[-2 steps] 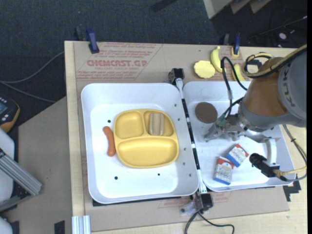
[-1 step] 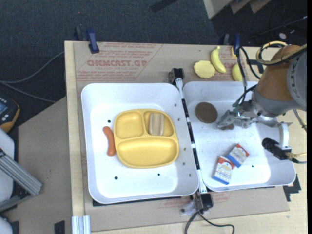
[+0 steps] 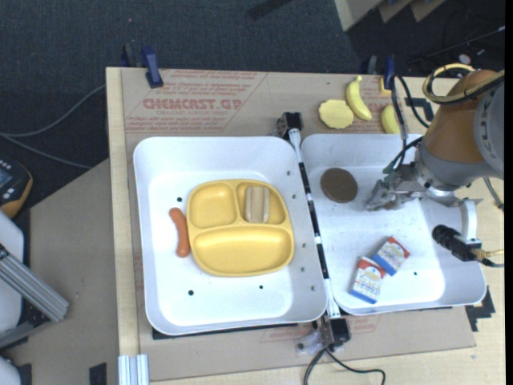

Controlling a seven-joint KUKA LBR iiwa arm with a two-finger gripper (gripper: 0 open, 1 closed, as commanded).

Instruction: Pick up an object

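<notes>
- Gripper [image 3: 383, 197] sits low in the right bin [image 3: 457, 291], just right of a brown disc [image 3: 339, 184]; finger state cannot be told.
- Two small cartons [image 3: 378, 269] lie near the bin's front.
- Left bin [image 3: 160, 295] holds a yellow divided tray [image 3: 238, 251], with a sausage [image 3: 180, 232] beside it.

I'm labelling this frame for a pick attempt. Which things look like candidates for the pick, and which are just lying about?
Likely candidates, right bin:
brown disc, beside the gripper
two small cartons

Lying about:
yellow tray with a bun, left bin
sausage
bananas and a yellow piece on the bench
</notes>
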